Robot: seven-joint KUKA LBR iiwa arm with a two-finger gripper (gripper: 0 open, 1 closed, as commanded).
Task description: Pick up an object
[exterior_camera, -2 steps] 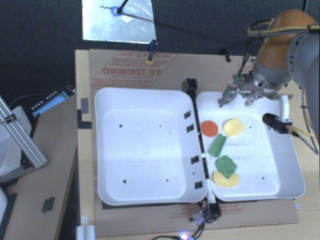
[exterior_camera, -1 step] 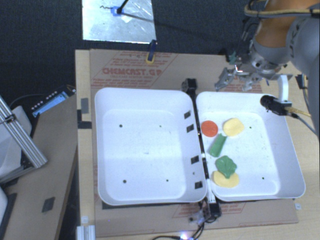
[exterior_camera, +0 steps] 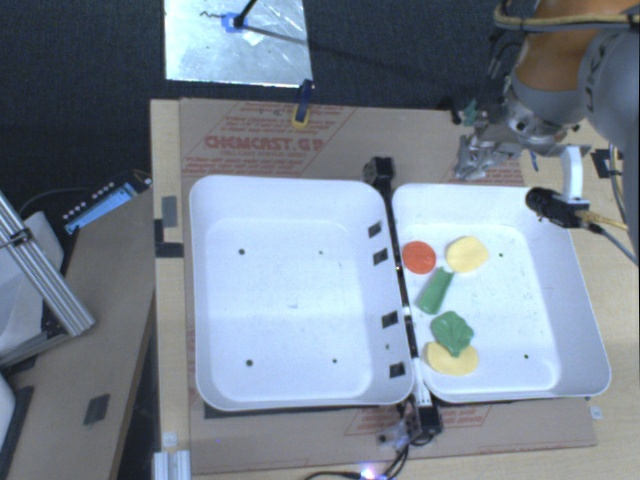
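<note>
Robotics lab: bench-mounted arm [exterior_camera: 570,58], white bins [exterior_camera: 290,208].

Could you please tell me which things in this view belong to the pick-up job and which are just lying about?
Part of the job:
- gripper
- right bin
- orange disc
- yellow round piece
- green stick
- green leafy piece
- yellow flat piece

Lying about:
- left bin
- silver sheet
- blue-and-yellow clip

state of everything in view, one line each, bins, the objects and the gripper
left bin: lying flat, next to the right bin
right bin: lying flat, holds five objects near its left side
orange disc: lying flat
yellow round piece: resting loose
green stick: lying at a slant
green leafy piece: lying partly on the yellow flat piece
gripper: above the right bin's far rim, holding nothing
</note>
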